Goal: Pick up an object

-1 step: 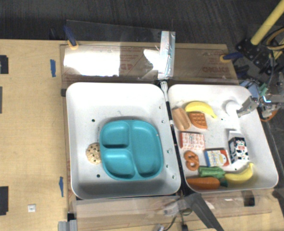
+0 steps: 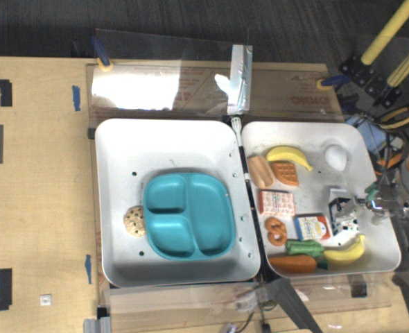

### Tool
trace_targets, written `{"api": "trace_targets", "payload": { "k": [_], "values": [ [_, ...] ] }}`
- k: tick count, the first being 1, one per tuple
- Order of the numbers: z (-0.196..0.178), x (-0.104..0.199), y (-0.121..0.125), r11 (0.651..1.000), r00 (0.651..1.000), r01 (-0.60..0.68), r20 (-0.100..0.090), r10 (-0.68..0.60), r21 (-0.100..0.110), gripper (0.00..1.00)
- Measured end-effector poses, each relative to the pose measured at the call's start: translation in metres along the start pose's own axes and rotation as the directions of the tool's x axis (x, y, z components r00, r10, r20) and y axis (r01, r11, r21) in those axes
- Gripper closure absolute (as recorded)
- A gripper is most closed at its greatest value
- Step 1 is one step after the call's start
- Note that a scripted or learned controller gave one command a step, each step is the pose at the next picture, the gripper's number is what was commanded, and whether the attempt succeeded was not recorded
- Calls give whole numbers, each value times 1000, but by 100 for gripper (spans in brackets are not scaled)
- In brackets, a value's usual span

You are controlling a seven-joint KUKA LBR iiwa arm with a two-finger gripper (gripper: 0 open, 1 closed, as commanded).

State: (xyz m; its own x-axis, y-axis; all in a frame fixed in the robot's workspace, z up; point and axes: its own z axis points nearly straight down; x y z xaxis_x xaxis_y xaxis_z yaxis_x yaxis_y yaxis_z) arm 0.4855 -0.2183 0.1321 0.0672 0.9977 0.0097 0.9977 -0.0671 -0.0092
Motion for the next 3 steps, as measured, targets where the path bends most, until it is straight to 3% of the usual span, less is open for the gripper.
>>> {"api": "trace_targets", "payload": {
  "k": [1, 2, 3],
  "values": [
    [41, 22, 11, 998, 998, -58, 5, 58, -17, 0],
    [27, 18, 15, 998, 998, -63, 15, 63, -33, 100],
    [-74, 65, 34, 998, 998, -67, 8, 67, -16, 100]
  ]
}}
